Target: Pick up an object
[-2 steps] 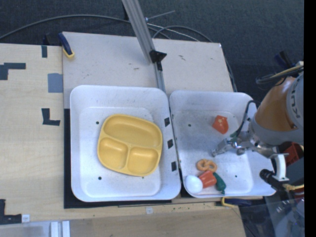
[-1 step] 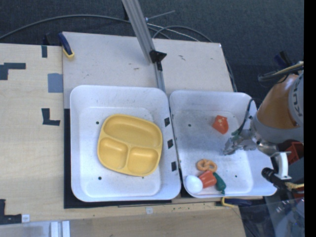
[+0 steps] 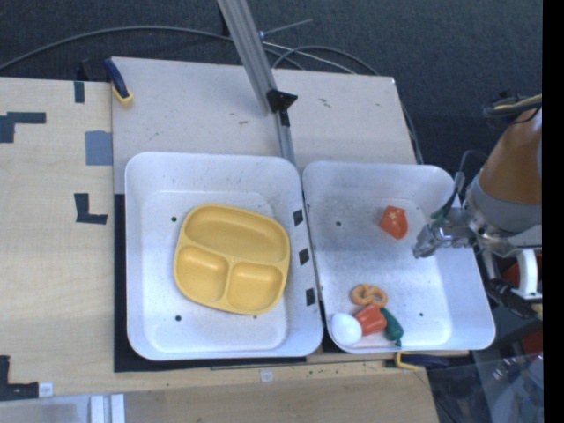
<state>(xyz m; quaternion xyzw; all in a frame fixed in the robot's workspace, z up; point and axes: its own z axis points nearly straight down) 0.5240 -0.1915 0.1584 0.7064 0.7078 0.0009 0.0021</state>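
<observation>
While the gripper (image 3: 426, 245), finger state unclear, hangs just right of the small orange-red plastic block (image 3: 394, 222), a descent may miss it.

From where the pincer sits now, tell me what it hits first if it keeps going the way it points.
The pincer points toward the picture's left and slightly down. Its likeliest first contact is the right bin's white floor; the orange-red block lies just above that line. Depth is unclear from this slanted view.

A robotics lab: two white bins (image 3: 145, 236) on a taped bench (image 3: 53, 236), cables (image 3: 335, 55) behind.
</observation>
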